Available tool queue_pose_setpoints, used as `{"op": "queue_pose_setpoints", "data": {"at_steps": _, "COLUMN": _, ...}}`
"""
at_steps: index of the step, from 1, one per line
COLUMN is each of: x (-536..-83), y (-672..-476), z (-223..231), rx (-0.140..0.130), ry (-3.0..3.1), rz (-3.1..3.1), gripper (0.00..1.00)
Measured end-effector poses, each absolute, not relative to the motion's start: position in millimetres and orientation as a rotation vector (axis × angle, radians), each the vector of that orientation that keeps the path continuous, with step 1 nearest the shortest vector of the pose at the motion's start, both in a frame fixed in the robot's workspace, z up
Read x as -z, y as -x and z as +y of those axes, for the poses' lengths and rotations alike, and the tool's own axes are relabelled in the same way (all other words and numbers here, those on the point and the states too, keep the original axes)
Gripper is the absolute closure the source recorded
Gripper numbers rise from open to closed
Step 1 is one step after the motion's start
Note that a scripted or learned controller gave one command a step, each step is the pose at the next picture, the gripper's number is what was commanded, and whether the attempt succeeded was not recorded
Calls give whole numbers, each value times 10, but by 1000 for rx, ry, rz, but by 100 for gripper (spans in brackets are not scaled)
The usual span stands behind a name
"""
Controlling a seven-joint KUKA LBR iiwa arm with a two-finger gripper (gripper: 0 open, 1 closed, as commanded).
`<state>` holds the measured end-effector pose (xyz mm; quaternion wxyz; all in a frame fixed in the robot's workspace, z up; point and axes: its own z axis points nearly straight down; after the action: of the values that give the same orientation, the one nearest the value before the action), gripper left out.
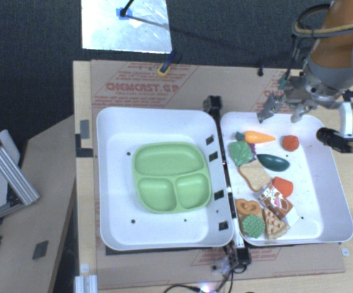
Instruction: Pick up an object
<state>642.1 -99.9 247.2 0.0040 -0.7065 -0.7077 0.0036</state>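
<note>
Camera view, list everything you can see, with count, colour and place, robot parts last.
bins: two, white, side by side on the bench
tray: one, green, three sections, left bin
carrot: one, orange, right bin, far end
tomato: one, red, right of carrot
bread slice: one, tan, right bin middle
pizza slice: one, near end of right bin
other toy foods: several, mixed colours, right bin
gripper: one, open, above right bin's far edge
arm: one, grey and orange, upper right

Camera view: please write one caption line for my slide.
Open gripper hovers above the right bin of toy food; green tray in left bin.
</note>
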Motion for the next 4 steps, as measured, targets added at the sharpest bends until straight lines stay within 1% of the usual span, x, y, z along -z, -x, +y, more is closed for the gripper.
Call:
{"op": "queue_pose_setpoints", "data": {"at_steps": 1, "x": -2551, "y": -6440, "z": -998, "rx": 1, "ry": 2219, "rz": -2226, "gripper": 0}}
{"op": "queue_pose_setpoints", "data": {"at_steps": 2, "x": -2018, "y": -6455, "z": -1099, "rx": -1, "ry": 2220, "rz": -2223, "gripper": 0}}
{"op": "queue_pose_setpoints", "data": {"at_steps": 3, "x": -1403, "y": -6485, "z": -1119, "rx": -1, "ry": 2220, "rz": -2223, "gripper": 0}}
{"op": "queue_pose_setpoints", "data": {"at_steps": 4, "x": -890, "y": -6489, "z": -1113, "rx": 0, "ry": 2220, "rz": -2223, "gripper": 0}}
